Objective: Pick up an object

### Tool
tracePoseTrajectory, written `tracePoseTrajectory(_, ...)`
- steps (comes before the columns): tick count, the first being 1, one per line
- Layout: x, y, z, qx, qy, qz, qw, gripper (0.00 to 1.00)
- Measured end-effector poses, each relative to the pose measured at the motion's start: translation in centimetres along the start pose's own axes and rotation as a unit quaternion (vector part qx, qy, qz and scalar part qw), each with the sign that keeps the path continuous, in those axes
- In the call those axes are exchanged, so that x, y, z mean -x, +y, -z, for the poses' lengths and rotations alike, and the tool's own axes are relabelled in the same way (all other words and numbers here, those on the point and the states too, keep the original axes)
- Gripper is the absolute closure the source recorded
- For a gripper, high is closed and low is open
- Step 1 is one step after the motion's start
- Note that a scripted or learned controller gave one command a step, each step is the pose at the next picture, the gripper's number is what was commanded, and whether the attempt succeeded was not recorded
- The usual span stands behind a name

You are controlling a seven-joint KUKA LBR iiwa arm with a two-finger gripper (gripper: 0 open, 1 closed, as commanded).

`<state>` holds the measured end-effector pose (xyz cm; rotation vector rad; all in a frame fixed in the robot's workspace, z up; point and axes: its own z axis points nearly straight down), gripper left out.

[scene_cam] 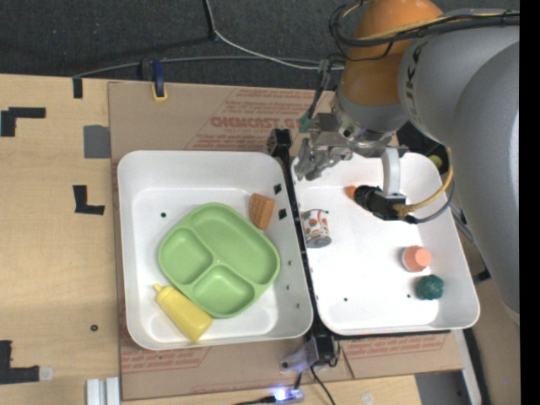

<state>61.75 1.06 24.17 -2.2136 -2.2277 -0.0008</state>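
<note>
White with red print, a small cylindrical cup (pixel 316 228) is looking like the nearest candidate. It is resting in the right shallow white bin (pixel 371 298), close to that bin's left wall, with bare floor all round it. Whether it is standing upright or tipped, I cannot tell.

Handling, judged: it is probably light and thin-walled. It is likely to skid or roll on the smooth plastic if nudged, and may dent under a hard squeeze. The best hold is from above, jaws straddling the curved sides at mid-body.

The grey two-finger gripper (pixel 308 165) is hovering over the bin's far left corner, just beyond the cup. Apart or together, I cannot tell.

Further out, a salmon-pink round piece (pixel 415 258) and a dark teal ball (pixel 429 288) are sitting near each other by the right wall.

The left shallow white bin (pixel 133 226) is holding a green divided plastic plate (pixel 219 260), a yellow squeeze bottle (pixel 181 310) against the plate's near edge, and an orange-brown wedge (pixel 261 210).
</note>
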Motion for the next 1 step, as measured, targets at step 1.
tracePoseTrajectory(1,-4.65,0.71,-0.16,0.000,0.000,0.000,1.0000,1.00)
